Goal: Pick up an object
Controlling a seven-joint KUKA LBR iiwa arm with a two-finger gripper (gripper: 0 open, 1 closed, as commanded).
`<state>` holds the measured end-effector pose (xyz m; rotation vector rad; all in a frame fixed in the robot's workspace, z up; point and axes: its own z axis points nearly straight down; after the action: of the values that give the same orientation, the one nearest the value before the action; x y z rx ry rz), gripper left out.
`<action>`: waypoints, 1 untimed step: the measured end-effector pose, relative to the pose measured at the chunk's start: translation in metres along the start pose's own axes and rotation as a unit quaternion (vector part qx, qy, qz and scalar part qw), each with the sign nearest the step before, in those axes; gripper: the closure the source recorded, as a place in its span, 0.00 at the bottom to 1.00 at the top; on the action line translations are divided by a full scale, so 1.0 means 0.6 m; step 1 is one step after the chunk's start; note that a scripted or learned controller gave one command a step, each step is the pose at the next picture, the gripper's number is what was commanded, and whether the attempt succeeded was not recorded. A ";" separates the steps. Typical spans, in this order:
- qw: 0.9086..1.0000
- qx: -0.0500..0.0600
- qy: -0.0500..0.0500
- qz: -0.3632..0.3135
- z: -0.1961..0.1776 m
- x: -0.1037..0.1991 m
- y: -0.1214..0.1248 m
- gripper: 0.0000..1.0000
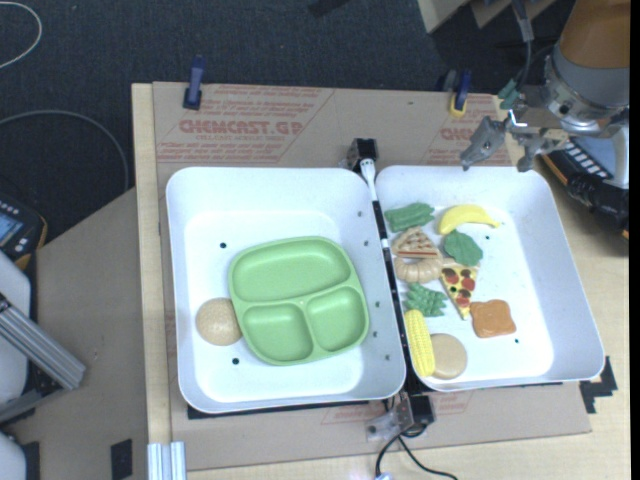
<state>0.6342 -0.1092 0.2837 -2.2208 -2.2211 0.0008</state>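
Overhead, two shallow white bins sit side by side on a brown board. Entering at the upper right, the grey arm (597,28) with its orange band angles down and leftward, its wrist above the far right corner of the right bin (570,298). The gripper (497,148) hangs over that bin's far rim, clear of everything inside; its two thin fingers (478,144) look splayed apart with nothing between them. Toy food is clustered in the left half of the right bin: a yellow banana (469,216) near the far side, green leafy pieces (409,214) beside it, a sandwich-like piece (414,244), a pale bread roll (417,267), a pizza slice (460,286), another green piece (427,300), a brown toast-like square (493,318), an ear of corn (419,340) along the left wall, and a tan round cookie (447,356) touching the corn. The left bin (190,258) holds a green divided plate (297,297) with a tan round disc (216,321) just beside its left edge.
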 end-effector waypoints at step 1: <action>1.000 0.001 0.001 0.001 0.313 -0.061 -0.066 0.00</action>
<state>0.5945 -0.1457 0.0958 -2.2219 -2.2163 0.0025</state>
